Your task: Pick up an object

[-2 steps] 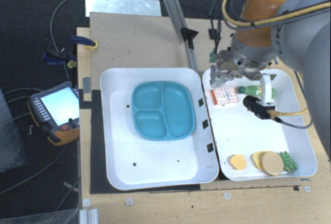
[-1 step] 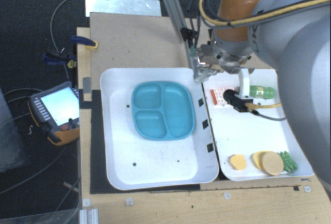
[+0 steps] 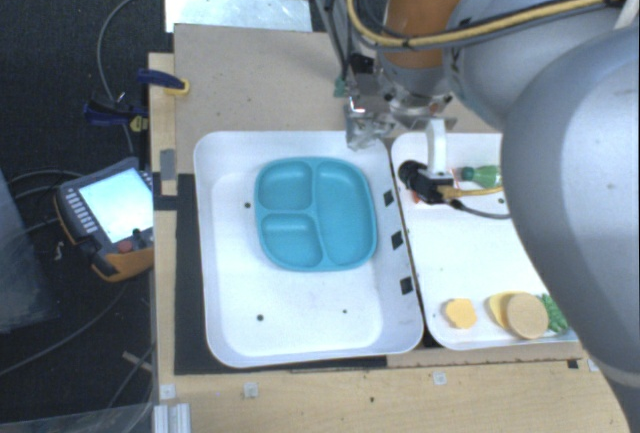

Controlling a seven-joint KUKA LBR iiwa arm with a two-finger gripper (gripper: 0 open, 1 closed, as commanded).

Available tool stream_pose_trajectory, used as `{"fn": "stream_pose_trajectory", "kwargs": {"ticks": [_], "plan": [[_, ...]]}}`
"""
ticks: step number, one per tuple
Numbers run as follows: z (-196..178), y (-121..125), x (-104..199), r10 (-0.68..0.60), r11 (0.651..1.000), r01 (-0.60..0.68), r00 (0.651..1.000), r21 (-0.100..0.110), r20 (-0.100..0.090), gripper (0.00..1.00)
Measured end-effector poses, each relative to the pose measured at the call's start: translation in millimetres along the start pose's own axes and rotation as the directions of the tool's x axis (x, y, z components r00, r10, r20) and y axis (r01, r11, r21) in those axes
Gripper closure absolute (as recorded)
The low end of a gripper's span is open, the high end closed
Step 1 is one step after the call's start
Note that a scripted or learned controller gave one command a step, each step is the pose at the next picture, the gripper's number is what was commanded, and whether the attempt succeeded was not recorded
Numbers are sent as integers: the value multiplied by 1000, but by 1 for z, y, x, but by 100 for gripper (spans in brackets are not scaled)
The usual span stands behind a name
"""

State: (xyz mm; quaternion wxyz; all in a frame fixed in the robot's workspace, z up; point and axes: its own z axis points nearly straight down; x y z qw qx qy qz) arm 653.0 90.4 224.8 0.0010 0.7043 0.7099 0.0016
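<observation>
Here, blue divided plate (image 3: 316, 214) lying centre-far in left bin (image 3: 230, 321); yellow rounds (image 3: 510, 313) at right bin's (image 3: 470, 251) near edge. Gripper (image 3: 368, 129) over the far rims; jaw state unreadable.

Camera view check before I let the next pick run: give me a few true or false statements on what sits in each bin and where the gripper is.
1. The blue divided plate lies in the left bin. True.
2. The plate's compartments hold food. False: all of its compartments look bare.
3. The gripper is over the far edge of the bins, near the gap between them. True.
4. The gripper holds the plate. False: it is beyond the plate's far rim, and nothing shows between its fingers.
5. Two yellowish round pieces lie at the near end of the right bin. True.
</observation>
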Motion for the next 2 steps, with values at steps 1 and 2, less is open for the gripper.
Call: {"fn": "stream_pose_trajectory", "kwargs": {"ticks": [1,2], "plan": [[2,8,14,2,1000,-2,1000,1,1,100],[2,8,13,2,1000,-2,1000,1,1,0]]}}
